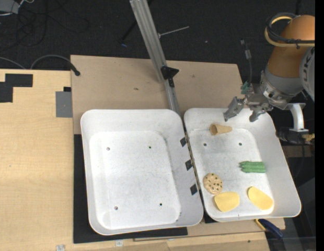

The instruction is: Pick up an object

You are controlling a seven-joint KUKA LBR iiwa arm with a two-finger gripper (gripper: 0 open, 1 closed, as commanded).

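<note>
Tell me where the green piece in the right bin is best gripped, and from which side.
Grip the green piece across its narrow width at mid-length, coming straight down from above. It lies flat and long, running left to right on the right bin floor, with bare floor on both long sides, so the gripper jaws should likely fit there.

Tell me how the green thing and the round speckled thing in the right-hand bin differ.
The green piece is long and narrow, lying crosswise near the bin's right side; the speckled piece is round, tan with dark dots, lying near the bin's left wall. The green piece lies nearer the end effector than the speckled one. Both rest flat on the floor of the right bin, untouched.
</note>
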